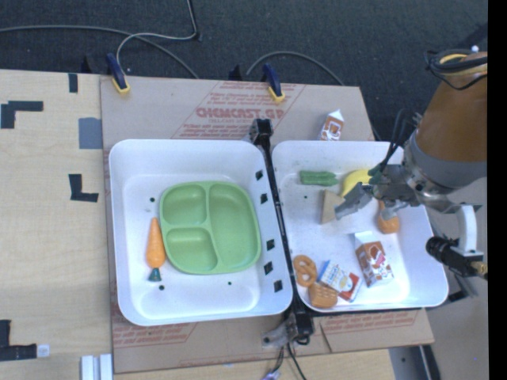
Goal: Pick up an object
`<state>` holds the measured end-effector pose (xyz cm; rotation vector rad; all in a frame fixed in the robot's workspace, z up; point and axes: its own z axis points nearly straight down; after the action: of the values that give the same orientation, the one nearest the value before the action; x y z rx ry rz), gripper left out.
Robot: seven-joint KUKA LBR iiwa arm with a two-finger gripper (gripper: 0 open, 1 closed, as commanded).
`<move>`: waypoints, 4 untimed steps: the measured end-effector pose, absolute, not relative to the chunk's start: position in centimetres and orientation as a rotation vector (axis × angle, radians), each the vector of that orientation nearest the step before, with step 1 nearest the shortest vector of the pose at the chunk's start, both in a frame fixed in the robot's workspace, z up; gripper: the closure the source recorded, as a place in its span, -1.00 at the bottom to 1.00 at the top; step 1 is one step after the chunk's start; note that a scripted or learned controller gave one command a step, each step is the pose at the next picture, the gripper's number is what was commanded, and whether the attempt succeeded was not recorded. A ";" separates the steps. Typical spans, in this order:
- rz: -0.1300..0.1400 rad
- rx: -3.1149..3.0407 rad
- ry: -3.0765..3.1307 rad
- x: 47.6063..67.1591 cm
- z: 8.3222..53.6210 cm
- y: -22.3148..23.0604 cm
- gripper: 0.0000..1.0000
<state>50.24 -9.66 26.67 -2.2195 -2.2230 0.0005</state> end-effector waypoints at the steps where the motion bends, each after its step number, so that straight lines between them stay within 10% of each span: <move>1: 0.003 -2.221 -2.220 53.3 21.0 -16.2 -1.00; 3: -0.001 -2.223 -2.222 48.4 8.6 -18.7 -1.00; 4: -0.002 -2.224 -2.224 48.5 9.6 -18.7 1.00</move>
<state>48.49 -18.72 9.59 -2.2242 -2.2236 -0.0020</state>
